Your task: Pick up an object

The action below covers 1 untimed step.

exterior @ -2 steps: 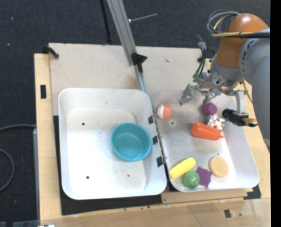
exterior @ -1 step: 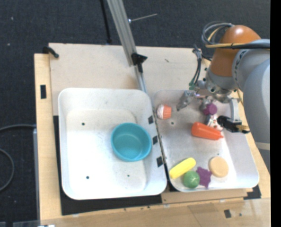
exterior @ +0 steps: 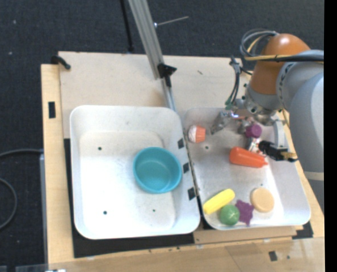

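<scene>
My gripper (exterior: 224,119) hangs over the back of the right bin (exterior: 287,208), reaching in from the right under the orange-banded wrist. A small orange and white piece (exterior: 197,134) lies just left of it by the bin's left wall. A purple ball (exterior: 252,131) sits close to its right, partly under the wrist. In front of the ball, an orange carrot-shaped piece (exterior: 248,157) lies on the bin floor. I see nothing held in the gripper.
Along the right bin's front lie a yellow corn piece (exterior: 218,200), a green ball (exterior: 229,215), a purple star shape (exterior: 245,210) and a tan disc (exterior: 262,199). The left bin (exterior: 89,152) holds a blue bowl (exterior: 157,170). A slanted metal post (exterior: 148,33) rises behind the bins.
</scene>
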Tool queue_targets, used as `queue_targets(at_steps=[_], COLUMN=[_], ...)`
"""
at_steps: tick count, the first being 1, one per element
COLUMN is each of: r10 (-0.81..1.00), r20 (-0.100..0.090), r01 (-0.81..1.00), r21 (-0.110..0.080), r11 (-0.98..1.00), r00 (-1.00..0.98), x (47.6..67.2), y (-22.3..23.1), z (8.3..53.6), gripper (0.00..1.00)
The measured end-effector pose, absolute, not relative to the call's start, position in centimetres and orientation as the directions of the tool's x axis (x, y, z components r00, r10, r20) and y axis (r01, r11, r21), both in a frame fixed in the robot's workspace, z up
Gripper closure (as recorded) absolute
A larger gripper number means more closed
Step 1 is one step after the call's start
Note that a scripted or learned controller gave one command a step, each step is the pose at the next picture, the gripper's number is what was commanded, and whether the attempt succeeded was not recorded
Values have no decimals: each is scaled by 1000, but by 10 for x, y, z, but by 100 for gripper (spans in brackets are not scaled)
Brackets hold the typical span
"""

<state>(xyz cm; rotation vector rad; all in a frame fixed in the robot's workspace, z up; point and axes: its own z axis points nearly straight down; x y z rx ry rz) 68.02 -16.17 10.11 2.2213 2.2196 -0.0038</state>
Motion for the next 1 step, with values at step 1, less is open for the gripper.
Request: queue_targets(at_steps=[1], r10=[1000], r20=[-5], r01=[1000], r21=[3], r11=[1], r00=[-1], x=[681], y=[-163], z=[114], gripper=[100])
